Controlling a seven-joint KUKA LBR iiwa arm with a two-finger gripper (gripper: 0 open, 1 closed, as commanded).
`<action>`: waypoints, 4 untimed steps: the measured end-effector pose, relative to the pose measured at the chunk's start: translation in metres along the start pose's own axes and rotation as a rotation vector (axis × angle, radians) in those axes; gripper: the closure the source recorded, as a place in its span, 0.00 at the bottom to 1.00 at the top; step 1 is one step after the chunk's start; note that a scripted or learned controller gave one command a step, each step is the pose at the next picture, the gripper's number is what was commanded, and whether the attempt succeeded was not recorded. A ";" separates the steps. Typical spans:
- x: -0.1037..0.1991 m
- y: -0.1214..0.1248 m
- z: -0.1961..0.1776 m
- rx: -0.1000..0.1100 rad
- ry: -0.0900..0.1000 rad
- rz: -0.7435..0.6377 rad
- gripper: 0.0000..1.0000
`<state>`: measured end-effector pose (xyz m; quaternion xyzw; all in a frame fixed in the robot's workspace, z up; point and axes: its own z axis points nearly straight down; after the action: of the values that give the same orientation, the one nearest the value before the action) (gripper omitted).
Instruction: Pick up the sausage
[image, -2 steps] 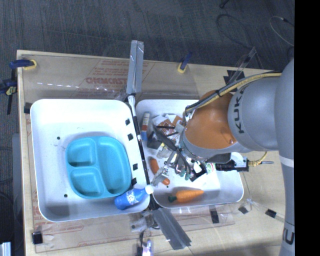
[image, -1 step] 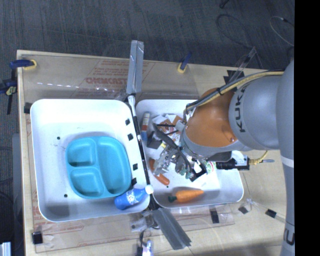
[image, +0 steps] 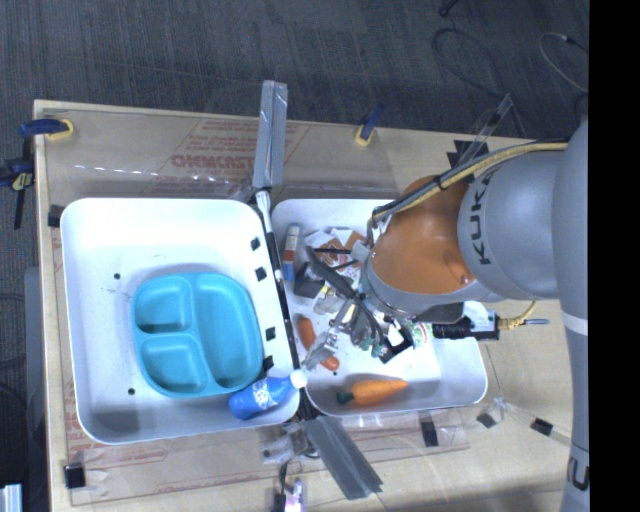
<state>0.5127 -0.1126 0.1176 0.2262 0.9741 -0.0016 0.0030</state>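
The sausage (image: 305, 328), a short reddish-brown piece, lies near the left wall of the right bin (image: 462, 385). My gripper (image: 338, 328) hangs low in that bin, just right of the sausage and over a clutter of small items. A small red bit (image: 328, 363) shows just below the gripper. Whether the gripper touches the sausage is unclear. The grey arm with its orange band (image: 425, 250) covers the bin's right half.
An orange carrot (image: 372, 390) lies along the right bin's front wall. A blue bottle (image: 262, 396) rests across the divider at the front. The left bin (image: 90, 300) holds a blue compartment tray (image: 195, 333). Several small packets (image: 320, 255) crowd the right bin's back.
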 end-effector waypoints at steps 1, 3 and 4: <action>-0.002 0.001 -0.008 0.000 -0.001 -0.003 1.00; 0.000 -0.009 0.026 -0.002 0.001 -0.116 0.00; -0.004 -0.011 0.016 0.002 -0.006 -0.114 1.00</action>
<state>0.5112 -0.1247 0.1012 0.1704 0.9853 -0.0033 0.0056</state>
